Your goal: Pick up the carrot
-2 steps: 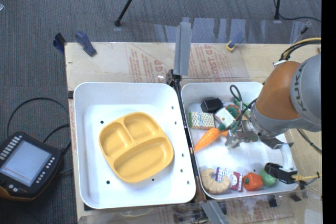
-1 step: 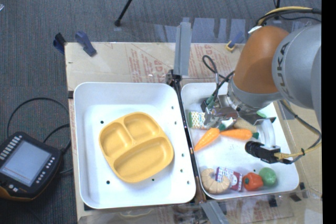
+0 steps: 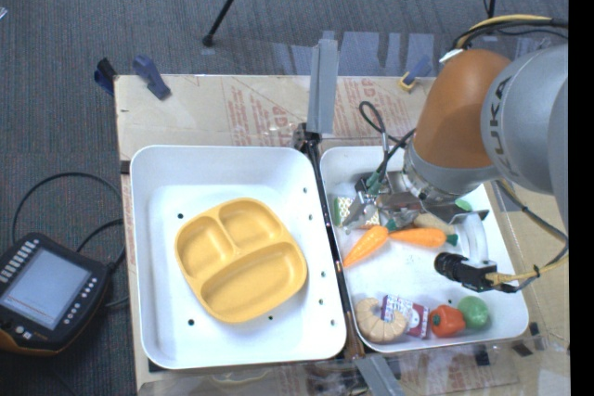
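Carrot point(image 3: 366, 246) is seen lying flat in the right bin point(image 3: 516, 306), slanted beside the divider, with a second carrot point(image 3: 419, 237) nose-to-nose beside it. The gripper point(image 3: 385, 204) is hung just above and behind them, presumably lined up for a descent. Whether anything is clasped cannot be told. The yellow tray point(image 3: 241, 258) is left in the left bin point(image 3: 158, 199).
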Robot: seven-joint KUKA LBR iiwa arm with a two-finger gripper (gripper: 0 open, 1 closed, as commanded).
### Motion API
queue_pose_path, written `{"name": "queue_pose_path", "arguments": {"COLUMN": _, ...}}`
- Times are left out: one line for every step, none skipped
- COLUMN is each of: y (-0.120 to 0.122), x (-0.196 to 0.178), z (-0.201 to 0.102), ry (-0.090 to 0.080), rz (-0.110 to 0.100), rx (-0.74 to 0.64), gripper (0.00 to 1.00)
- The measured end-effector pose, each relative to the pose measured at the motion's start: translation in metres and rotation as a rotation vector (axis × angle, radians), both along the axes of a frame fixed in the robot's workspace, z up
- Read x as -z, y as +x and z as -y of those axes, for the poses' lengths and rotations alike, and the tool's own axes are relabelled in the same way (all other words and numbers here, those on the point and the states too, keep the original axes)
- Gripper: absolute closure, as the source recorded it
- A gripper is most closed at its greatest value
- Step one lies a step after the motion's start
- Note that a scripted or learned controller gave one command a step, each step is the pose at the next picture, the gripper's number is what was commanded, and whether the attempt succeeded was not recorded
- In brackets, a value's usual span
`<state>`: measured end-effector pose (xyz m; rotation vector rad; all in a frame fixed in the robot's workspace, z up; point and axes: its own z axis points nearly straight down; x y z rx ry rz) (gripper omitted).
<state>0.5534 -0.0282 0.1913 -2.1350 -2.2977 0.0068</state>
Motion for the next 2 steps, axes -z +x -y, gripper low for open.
{"name": "queue_pose_path", "arguments": {"y": -0.006, "x": 0.008, "z": 0.051, "ry": 0.000, "rz": -0.002, "rx": 0.076, "gripper": 0.00}}
{"name": "queue_pose_path", "arguments": {"y": -0.017, "x": 0.022, "z": 0.113, "ry": 0.000, "rz": -0.004, "rx": 0.184, "gripper": 0.00}}
